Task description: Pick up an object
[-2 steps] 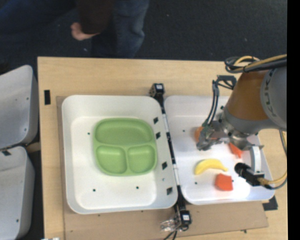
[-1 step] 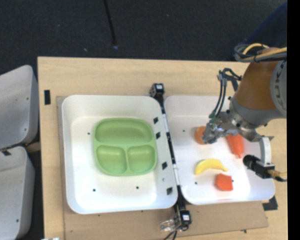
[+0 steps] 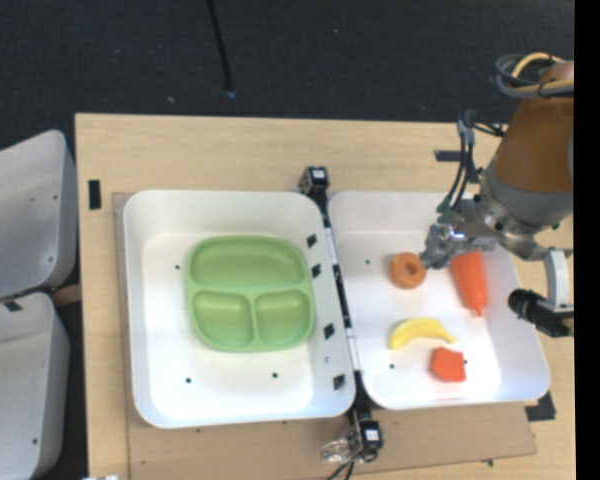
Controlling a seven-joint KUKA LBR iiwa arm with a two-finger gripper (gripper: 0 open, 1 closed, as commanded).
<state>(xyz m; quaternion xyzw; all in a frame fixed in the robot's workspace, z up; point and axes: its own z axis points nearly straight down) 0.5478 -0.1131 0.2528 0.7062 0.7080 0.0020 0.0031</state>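
Note:
In the right bin (image 3: 380, 383) lie an orange ring-shaped doughnut (image 3: 408, 270), an orange carrot (image 3: 470, 279), a yellow banana (image 3: 421, 332) and a small red-orange piece (image 3: 447, 365). My gripper (image 3: 443, 242) hangs over the bin's upper middle, just right of and above the doughnut and left of the carrot's top end. Nothing shows between its fingers.
The left bin (image 3: 150, 368) holds a green divided plate (image 3: 249, 292). A black-clipped divider runs between the bins. The wooden bench (image 3: 100, 158) surrounds both, with a white chair at the far left.

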